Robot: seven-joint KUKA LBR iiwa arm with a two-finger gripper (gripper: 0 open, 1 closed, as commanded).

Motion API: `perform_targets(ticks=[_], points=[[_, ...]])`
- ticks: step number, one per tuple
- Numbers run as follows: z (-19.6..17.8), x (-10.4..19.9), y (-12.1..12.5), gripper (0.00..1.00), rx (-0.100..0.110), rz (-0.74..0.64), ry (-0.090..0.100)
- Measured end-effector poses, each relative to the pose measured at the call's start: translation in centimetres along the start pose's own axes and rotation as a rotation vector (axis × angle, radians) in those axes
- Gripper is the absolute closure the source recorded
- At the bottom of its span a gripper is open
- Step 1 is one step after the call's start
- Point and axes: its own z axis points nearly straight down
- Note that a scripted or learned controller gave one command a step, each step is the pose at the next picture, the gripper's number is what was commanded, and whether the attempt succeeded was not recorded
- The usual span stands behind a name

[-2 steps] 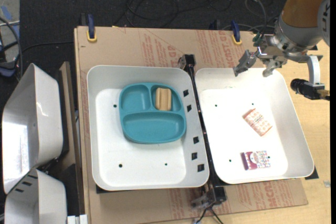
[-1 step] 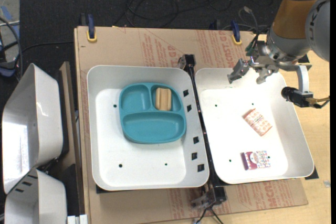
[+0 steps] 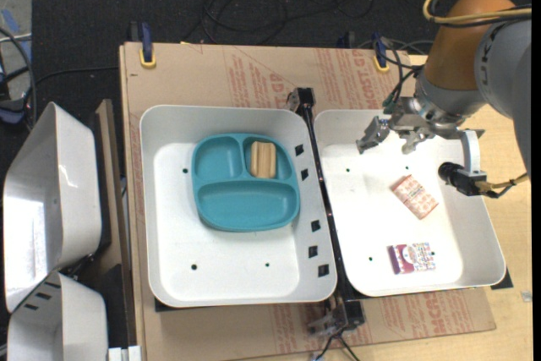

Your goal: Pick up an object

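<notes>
- Nearest the camera, a small purple-and-white packet (image 3: 412, 257) lies flat on the floor of the right bin (image 3: 482, 266), close to its front wall and clear of everything else.
- A little further back in the same bin, a pink-and-white packet (image 3: 415, 196) lies flat and turned at an angle, well apart from the first. Either packet could serve as the object to pick up; both sit loose in open floor, so a straight descent looks possible.
- In the left bin (image 3: 161, 207), a teal divided tray (image 3: 246, 182) rests near the middle, with a tan wooden block (image 3: 264, 159) sitting in its upper right compartment. The tray's rim keeps the block penned in, which would probably make it harder to grab.
- Furthest back, the gripper (image 3: 391, 134) hangs over the rear part of the right bin, its fingers (image 3: 368, 139) spread and nothing between them. It sits behind the pink packet and apart from it, so by my judgement the pick has not yet begun and the arm needs to come forward and down first.
</notes>
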Motion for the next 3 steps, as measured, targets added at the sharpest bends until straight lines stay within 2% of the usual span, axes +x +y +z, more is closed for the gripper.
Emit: perform_targets(ticks=[1, 2, 3], points=[[6.4, 0.3, 0.0, 0.00, 0.001, -0.001, 0.001], [4.9, 0.3, 0.2, 1.00, -0.005, 0.000, -0.001], [0.4, 0.6, 0.9, 1.00, -0.009, -0.005, -0.001]])
